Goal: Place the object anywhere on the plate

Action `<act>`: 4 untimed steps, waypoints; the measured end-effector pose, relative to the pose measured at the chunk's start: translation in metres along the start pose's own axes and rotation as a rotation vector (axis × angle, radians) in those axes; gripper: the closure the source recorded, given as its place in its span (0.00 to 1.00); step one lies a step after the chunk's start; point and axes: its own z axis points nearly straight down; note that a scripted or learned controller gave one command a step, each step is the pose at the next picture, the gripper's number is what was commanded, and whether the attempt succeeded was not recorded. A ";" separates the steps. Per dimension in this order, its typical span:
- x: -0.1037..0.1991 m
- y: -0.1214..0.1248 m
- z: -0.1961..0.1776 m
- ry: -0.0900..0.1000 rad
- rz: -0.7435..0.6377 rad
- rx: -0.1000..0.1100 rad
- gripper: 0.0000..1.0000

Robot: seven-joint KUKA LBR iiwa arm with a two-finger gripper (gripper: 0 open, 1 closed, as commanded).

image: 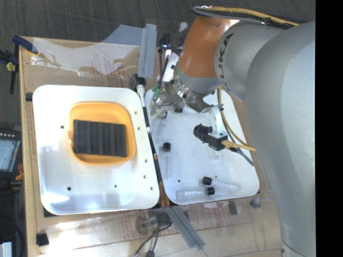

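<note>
Two white bins point(48, 159); hand point(163, 103) low over right bin's far-left corner.

Two shallow white bins, left bin point(48, 159) and right bin point(241, 183), lie side by side on a bench point(80, 63). A grey bar point(146, 50) stands behind them; another grey bar point(185, 230) lies in front.

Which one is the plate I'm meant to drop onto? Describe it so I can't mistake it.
Find the left white bin, the one away from the arm. The plate lies in its upper middle: a rounded-square yellow-orange dish with a dark ribbed rectangle at its centre. It is the bin's one coloured thing.
</note>
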 end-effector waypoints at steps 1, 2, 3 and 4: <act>0.000 0.000 0.000 0.000 0.000 0.000 0.00; 0.000 0.001 -0.006 0.001 -0.007 0.006 1.00; 0.000 0.001 -0.006 0.001 -0.007 0.007 0.00; 0.000 0.001 -0.012 0.001 -0.014 0.013 1.00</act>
